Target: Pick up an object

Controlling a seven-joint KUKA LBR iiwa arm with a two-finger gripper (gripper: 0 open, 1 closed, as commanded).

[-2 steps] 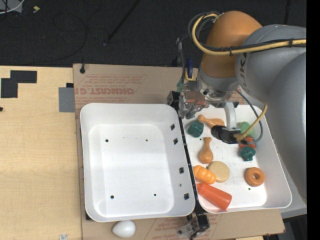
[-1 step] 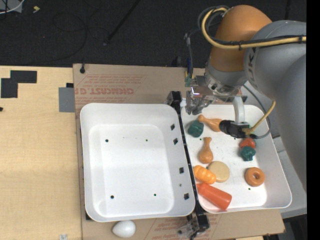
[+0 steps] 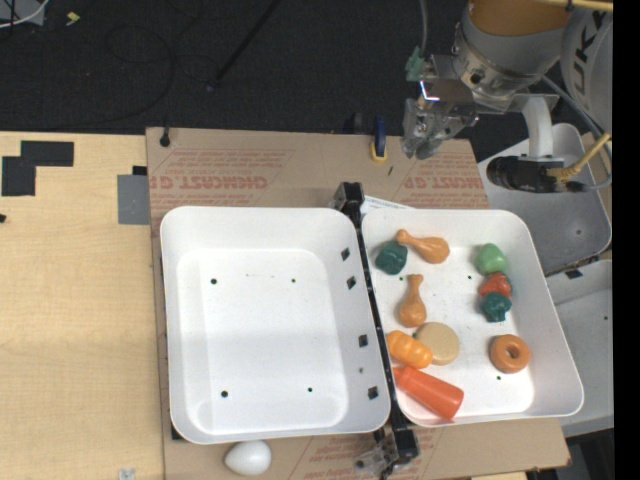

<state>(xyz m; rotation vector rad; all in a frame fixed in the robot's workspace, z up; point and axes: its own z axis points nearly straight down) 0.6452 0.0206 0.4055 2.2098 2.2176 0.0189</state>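
Hovered above the desk (image 3: 90,298), behind the right bin (image 3: 545,268): tool (image 3: 428,140), grip state impossible to tell. Nothing lifted yet. Drumstick (image 3: 423,245), doughnut (image 3: 509,353) and the rest left lying.

Upside-down red print "OKMOKZT.GP" on cardboard sheet (image 3: 255,173)

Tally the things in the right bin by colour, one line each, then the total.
Orange: 5, two drumsticks, carrot piece, cylinder, doughnut
Teal: 2
Green: 1
Red: 1
Beige: 1, disc
Total: 10
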